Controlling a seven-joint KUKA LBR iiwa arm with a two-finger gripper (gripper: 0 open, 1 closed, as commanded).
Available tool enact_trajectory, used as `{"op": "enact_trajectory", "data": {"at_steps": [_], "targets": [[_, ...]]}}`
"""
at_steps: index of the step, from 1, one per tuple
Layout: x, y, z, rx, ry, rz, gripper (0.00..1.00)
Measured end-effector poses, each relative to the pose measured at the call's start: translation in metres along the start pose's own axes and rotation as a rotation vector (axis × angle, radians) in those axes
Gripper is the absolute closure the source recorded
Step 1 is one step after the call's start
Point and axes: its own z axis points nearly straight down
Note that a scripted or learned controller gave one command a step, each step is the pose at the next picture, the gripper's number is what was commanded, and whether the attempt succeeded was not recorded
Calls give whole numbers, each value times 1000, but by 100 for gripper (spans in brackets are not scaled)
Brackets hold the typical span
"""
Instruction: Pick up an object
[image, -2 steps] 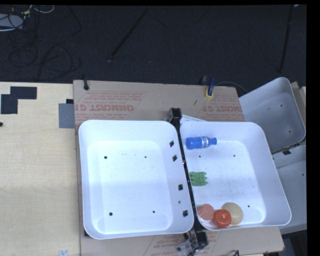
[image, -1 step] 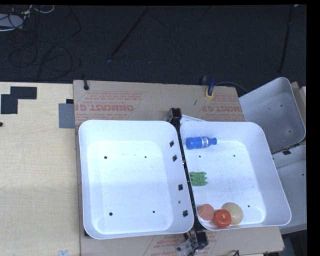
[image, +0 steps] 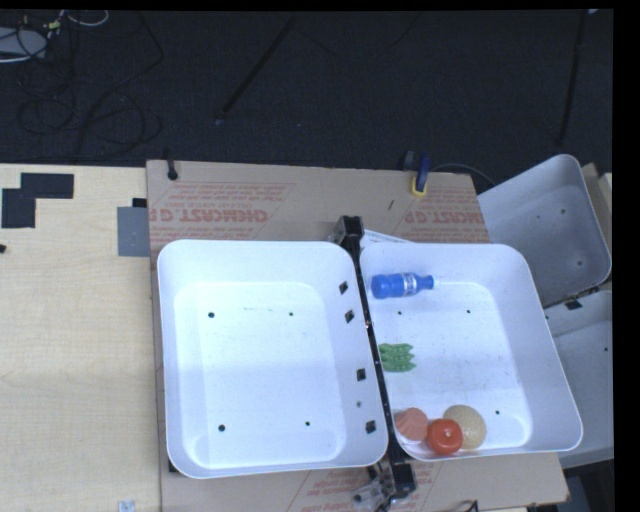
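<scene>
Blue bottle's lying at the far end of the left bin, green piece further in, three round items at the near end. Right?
Wrong bin. In the camera view the blue bottle lies at the far end of the right bin, with the green piece further in and the three round items at its near end.

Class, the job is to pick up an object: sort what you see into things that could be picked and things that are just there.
Could be picked:
blue bottle
green item
red ball
beige ball
pink item

Just there:
left bin
right bin
cardboard sheet
</scene>
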Motion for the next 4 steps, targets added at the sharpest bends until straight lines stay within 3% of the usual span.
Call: {"op": "enact_trajectory", "data": {"at_steps": [3, 4], "targets": [[0, 0, 45, 0, 0, 1, 100], [0, 0, 97, 3, 2, 1, 100]]}}
